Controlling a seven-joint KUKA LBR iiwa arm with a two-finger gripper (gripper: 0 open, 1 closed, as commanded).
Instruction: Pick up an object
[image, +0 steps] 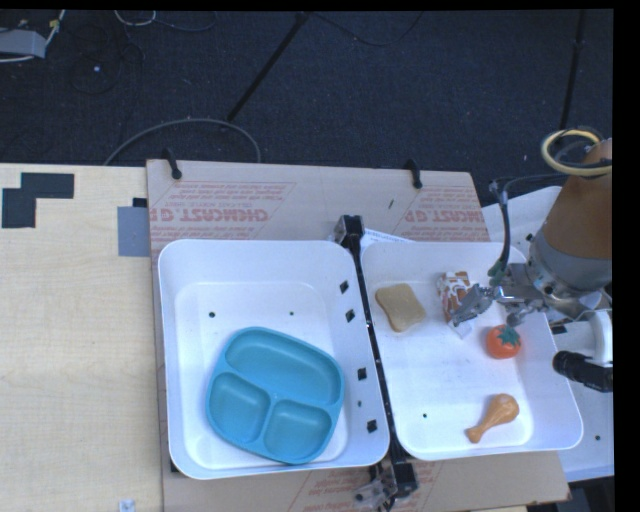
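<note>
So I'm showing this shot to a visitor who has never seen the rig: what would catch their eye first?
Probably the blue divided tray, lying alone in the left bin. Next the right bin, holding a tan bread-like piece, an orange tomato-like toy and a drumstick. The arm's pincer sits low over that bin, beside a small patterned packet.

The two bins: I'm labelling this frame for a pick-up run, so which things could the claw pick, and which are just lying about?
Could be picked, all in the right bin:
- tan bread slice
- tomato
- drumstick
- small patterned packet, next to the claw

Just lying about:
- blue divided plate in the left bin
- cardboard sheet under both bins
</note>
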